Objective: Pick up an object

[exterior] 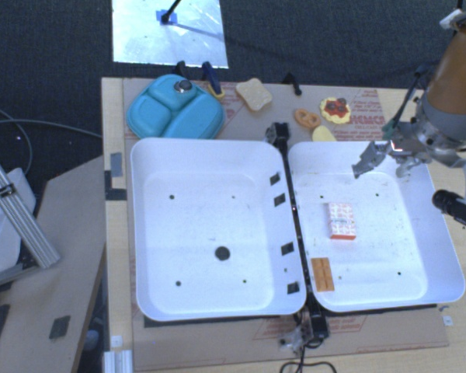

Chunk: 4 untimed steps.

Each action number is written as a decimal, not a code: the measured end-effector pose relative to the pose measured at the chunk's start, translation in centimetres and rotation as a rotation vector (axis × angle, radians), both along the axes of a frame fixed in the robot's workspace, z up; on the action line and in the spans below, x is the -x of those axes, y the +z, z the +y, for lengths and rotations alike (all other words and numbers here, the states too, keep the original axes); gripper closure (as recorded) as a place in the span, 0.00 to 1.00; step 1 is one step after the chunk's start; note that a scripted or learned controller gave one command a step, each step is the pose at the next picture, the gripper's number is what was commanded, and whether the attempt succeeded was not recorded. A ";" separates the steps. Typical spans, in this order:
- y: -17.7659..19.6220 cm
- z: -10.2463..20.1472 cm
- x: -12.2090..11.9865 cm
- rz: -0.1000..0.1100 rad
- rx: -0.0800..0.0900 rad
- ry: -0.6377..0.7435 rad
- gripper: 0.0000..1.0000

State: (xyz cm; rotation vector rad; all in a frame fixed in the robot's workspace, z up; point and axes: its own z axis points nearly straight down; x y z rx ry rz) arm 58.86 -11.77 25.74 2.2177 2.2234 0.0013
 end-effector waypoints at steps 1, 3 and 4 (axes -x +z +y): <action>-15.6 -2.2 5.8 -0.007 0.003 0.000 0.00; -16.8 2.7 -1.6 -0.010 0.001 0.004 0.00; -16.8 3.6 -6.0 -0.010 0.000 0.004 0.00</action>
